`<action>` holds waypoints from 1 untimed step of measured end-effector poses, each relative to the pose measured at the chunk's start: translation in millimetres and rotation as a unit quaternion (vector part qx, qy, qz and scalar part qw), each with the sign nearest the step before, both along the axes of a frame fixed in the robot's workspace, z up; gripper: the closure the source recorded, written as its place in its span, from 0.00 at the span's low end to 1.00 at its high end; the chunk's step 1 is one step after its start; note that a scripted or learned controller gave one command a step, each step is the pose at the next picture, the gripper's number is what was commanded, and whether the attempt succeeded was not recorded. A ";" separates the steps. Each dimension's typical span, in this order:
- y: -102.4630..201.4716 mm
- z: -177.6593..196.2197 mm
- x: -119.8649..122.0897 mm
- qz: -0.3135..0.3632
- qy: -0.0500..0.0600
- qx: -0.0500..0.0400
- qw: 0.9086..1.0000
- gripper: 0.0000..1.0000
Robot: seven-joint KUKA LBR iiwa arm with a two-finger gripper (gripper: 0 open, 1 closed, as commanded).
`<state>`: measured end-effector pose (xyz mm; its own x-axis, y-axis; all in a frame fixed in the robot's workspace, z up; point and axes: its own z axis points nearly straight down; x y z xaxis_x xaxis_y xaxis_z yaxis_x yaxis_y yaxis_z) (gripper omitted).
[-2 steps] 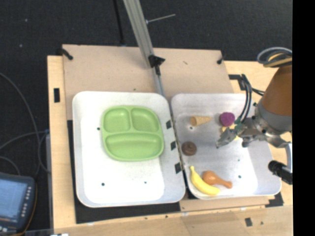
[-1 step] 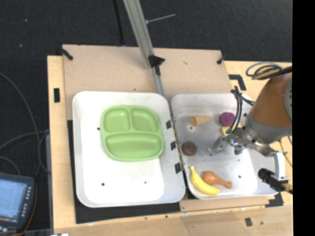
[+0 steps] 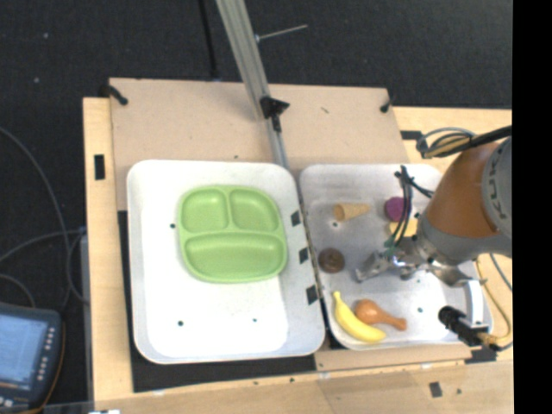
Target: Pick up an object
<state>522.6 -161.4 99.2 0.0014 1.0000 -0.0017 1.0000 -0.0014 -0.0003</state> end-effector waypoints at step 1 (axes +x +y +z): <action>-0.9 12.8 1.6 -0.003 -0.003 0.001 1.000 1.00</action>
